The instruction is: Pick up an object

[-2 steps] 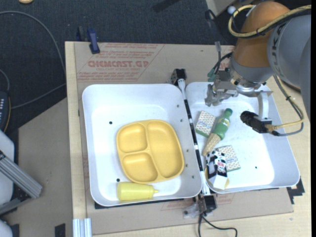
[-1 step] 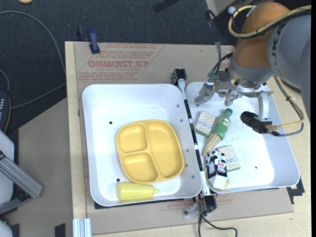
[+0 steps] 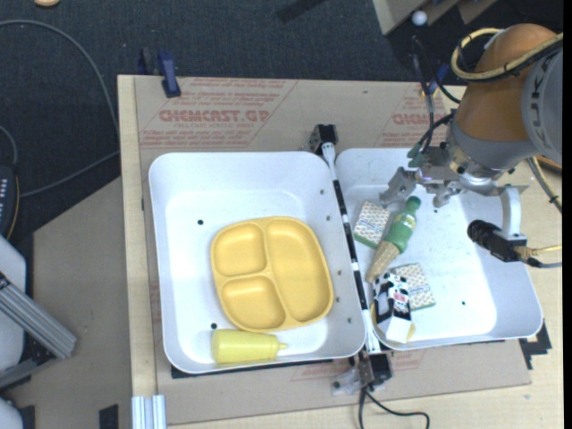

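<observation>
Bottle [image 3: 399,225]: green, lying tilted in the right bin [image 3: 500,315], upper left part — beside a packet [image 3: 371,223].
Gripper [image 3: 420,186]: just above the bottle, fingers spread, nothing between them.
Left bin [image 3: 179,239]: yellow tray [image 3: 271,273], yellow bottle [image 3: 246,346] — lower centre.
</observation>
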`<state>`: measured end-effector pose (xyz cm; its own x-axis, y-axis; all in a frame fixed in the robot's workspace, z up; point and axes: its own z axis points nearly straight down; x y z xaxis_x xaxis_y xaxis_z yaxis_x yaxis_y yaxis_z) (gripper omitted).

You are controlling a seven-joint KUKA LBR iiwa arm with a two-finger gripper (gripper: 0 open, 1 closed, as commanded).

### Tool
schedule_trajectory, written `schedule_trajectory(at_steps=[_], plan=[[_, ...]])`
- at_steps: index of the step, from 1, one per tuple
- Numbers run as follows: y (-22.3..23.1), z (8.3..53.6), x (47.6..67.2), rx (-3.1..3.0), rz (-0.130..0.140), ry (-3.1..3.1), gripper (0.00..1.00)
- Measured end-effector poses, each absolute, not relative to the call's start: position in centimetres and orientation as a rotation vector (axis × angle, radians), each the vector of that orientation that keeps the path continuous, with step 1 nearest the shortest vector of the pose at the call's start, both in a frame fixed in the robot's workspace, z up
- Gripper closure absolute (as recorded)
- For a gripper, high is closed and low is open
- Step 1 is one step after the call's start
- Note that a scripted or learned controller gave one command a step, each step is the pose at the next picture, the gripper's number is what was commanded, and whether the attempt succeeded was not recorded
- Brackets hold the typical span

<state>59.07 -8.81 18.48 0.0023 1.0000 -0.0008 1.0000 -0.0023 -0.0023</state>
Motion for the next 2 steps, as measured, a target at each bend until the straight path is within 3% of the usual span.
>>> schedule_trajectory(at_steps=[1, 2], plan=[[-10.8, 8.8, 59.1, -2.224, -0.004, -2.224, 0.0], [-10.7, 9.9, 59.3, -2.227, -0.011, -2.223, 1.0]])
